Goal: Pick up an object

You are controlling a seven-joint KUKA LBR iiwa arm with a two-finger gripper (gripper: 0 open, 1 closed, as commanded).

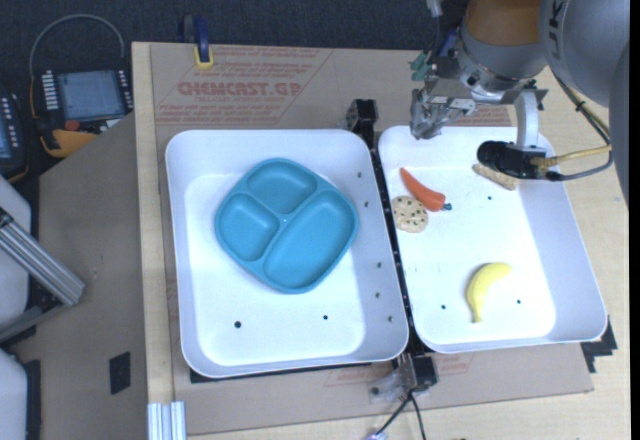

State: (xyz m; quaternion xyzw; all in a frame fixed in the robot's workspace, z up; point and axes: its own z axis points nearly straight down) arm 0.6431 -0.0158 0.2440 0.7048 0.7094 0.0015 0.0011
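A blue plate (287, 224) with three compartments is lying flat near the middle of the left-hand bin (190, 258), turned at a slant. In the right-hand bin (540, 248), an orange carrot (423, 188) is lying slantwise toward the far left corner, its small green tip pointing inward. A round speckled cookie (409, 214) is resting flat just beside it, close to the left wall. A curved yellow banana (485, 288) is lying in the near half, well apart from both

Blue plate (287, 225) in left bin (200, 313); banana (486, 288) in right bin (545, 228)
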